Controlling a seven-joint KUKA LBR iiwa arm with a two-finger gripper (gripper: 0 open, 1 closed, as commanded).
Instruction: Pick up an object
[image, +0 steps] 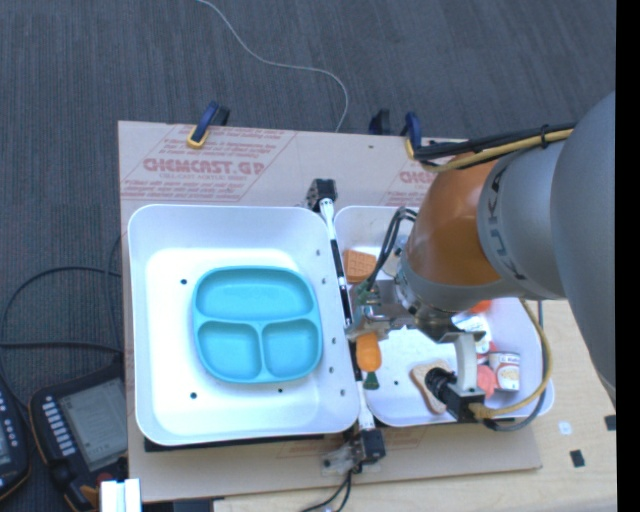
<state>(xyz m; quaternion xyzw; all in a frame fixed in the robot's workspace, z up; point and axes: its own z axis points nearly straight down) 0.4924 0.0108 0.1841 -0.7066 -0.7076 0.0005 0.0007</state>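
The left bin (150, 300) offers open white floor on all sides of 1 blue divided tray (258, 323) at its centre. The right bin (520, 400) is crowded: the grey and orange arm (480, 235) covers its upper half, and small objects, among them an orange carrot-like piece (369, 353), sit close together beneath it.

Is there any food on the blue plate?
No. The blue plate in the left bin has nothing in its three compartments; the orange carrot toy lies in the right bin.
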